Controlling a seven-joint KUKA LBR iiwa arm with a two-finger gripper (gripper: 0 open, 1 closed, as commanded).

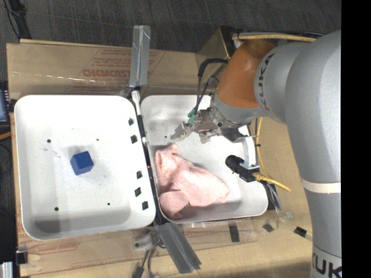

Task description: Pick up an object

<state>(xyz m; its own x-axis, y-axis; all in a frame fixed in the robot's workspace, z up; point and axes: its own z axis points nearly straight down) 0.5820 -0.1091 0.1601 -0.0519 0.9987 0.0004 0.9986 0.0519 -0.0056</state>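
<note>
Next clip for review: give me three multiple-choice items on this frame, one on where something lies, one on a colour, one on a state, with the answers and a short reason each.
1. Where does the pink cloth lie?
A. in the left bin
B. in the right bin
C. on the cardboard outside both bins

2. What colour is the cube in the left bin?
A. blue
B. red
C. yellow

3. How does the gripper stand to the cloth?
A. it has lifted the cloth clear of the bin
B. it presses into the middle of the cloth
C. it is just above the cloth's upper edge, with the cloth lying in the bin

Answers: 1 B, the cloth fills the lower part of the right bin. 2 A, the cube is plainly blue. 3 C, the cloth lies slack on the bin floor below the gripper.
</note>
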